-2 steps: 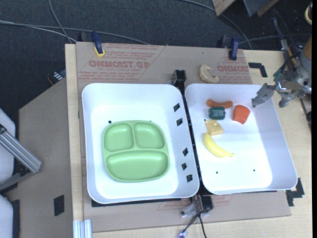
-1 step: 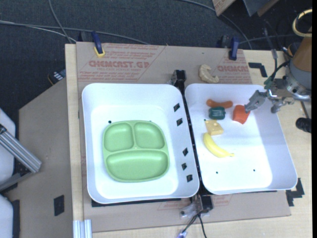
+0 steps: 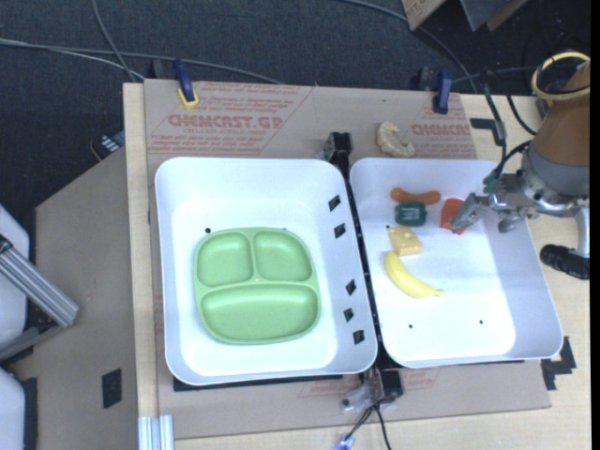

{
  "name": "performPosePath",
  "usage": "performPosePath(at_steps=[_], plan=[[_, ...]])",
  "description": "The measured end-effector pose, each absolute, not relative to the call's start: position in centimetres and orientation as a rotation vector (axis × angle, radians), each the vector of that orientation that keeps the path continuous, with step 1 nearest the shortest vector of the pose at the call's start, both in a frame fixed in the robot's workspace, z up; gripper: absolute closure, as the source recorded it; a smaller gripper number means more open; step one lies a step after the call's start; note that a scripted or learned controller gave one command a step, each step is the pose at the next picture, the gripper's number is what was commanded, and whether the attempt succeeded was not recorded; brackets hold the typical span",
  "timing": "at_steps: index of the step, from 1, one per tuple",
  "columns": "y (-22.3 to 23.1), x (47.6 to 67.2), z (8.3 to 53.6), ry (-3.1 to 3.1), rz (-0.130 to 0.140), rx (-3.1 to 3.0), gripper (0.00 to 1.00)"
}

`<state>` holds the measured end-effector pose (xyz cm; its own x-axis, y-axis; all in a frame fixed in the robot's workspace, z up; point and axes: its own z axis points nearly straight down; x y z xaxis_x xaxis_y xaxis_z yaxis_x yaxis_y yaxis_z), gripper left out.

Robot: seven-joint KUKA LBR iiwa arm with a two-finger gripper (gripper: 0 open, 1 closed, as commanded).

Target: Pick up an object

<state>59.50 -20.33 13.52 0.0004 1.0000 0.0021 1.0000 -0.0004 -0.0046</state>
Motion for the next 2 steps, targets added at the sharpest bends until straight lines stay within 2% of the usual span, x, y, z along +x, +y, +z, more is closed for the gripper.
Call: performPosePath(at_steps=[1, 2], plan=[[-20.3, 59.5, 8.3, -2.218, 0.003, -2.218, 0.00], [-20.3, 59.6, 9.7, -2.222, -0.002, -2.221, 1.00]])
